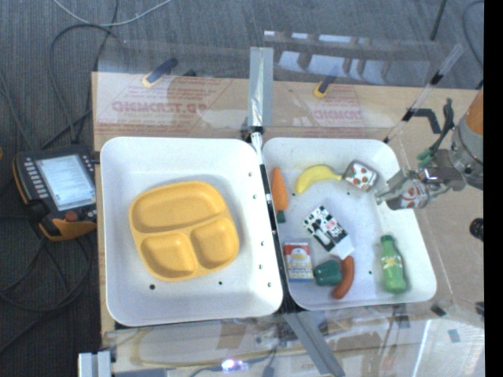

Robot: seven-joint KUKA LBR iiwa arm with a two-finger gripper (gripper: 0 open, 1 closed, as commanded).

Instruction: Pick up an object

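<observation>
Gripper (405, 192) at the right bin's (409, 234) right rim; jaw opening cannot be told, nothing seen held. Right bin contents: banana (316, 177), carrot (278, 190), spotted cube (361, 175) nearest the gripper, black-and-white carton (325, 226), small box (297, 261), green pepper (328, 272), sausage (345, 277), green bottle (391, 264). Left bin (118, 234): yellow divided tray (184, 228).

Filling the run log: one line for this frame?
hand: over right bin's right rim | holding: nothing seen | nearest: spotted cube | left bin: yellow tray

Grey arm (464, 163), orange band – black cables, perhaps a red-marked wrist
</observation>
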